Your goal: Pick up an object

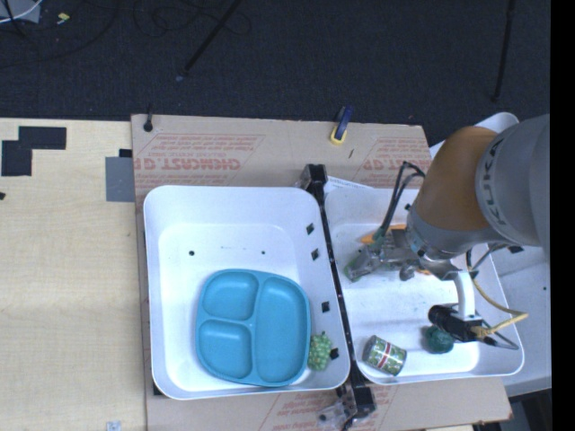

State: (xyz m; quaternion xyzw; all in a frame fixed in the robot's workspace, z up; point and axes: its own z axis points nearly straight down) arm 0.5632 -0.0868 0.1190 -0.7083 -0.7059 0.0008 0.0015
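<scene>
In the camera view you have two white bins side by side. The left bin (pixel 180 214) holds one blue three-compartment plate (pixel 253 326) and one knobbly green ball (pixel 319 351) just beside the plate's lower right edge, by the bin wall. The right bin (pixel 386 308) holds one striped can (pixel 384 356) on its side near the front left corner, and one dark teal lump (pixel 437 339) further right. The gripper (pixel 359 266) hangs over that bin's left half, apart from the can; you cannot tell whether it is spread or pressed together. The arm (pixel 476 187) covers the bin's upper right.

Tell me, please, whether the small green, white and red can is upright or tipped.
Tipped: the small green, white and red can lies on its side in the right white bin, one round end showing.
</scene>
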